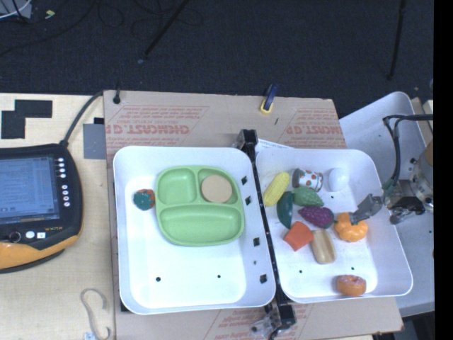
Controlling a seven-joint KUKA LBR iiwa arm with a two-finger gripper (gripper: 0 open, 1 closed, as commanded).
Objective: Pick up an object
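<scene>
Reaching in from 3 o'clock, gripper (pixel 369 209) low at right bin's (pixel 386 275) 3 o'clock rim, touching orange toy (pixel 350 229), likely target. Finger state unreadable. Toys clustered centre, reachable.

- A robotics lab is indicated: a teach pendant (pixel 32 202) is seen at the bench's left edge.
- Loose cables (pixel 85 6) are spotted on the dark floor; two white bins (pixel 134 275) are mounted on cardboard (pixel 198 122).
</scene>
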